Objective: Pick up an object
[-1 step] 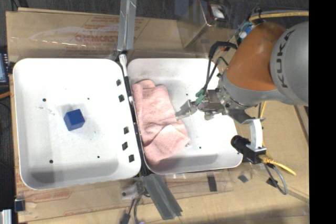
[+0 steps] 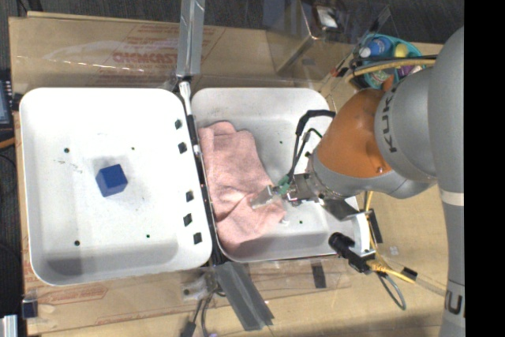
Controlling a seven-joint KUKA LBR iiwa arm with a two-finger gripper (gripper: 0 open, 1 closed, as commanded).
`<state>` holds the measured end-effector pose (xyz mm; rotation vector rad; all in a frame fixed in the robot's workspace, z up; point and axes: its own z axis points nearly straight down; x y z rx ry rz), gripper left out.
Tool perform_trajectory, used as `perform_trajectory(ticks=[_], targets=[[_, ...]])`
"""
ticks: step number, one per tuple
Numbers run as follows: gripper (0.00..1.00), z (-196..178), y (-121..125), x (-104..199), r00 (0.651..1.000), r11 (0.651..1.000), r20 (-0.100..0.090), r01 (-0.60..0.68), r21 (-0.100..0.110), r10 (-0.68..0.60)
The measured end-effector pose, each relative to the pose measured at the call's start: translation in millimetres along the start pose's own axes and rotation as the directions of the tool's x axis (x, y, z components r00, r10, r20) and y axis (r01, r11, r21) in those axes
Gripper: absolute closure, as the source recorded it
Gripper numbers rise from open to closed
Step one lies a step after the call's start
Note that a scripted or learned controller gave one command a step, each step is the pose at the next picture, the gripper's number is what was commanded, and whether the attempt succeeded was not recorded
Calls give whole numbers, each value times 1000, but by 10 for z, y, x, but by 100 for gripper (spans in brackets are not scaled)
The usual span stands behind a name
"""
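A pink cloth (image 2: 233,177) lies crumpled along the left side of the right bin (image 2: 260,102). A blue cube (image 2: 111,179) sits in the left bin (image 2: 47,170), left of its middle. My gripper (image 2: 272,195) reaches in from the right and is low over the right edge of the pink cloth, with its tips at or on the fabric. Whether anything is between its fingers is too small to tell.
A metal divider post (image 2: 190,35) stands at the back between the two bins. Colourful items (image 2: 384,51) sit on the cardboard at the back right, outside the bins. The grey arm (image 2: 410,138) covers the right bin's right side.
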<state>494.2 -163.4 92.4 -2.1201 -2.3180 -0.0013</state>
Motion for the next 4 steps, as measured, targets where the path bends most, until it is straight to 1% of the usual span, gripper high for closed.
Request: perform_trajectory(ticks=[1,2,3,4], targets=[[100,-102,13,10,1000,1000,-1,8,0,-8],[100,-992,496,720,999,999,-1,41,3,-41],[100,-24,555,480,992,992,2,129,-5,-129],[100,-995,985,710,981,981,0,192,2,-192]])
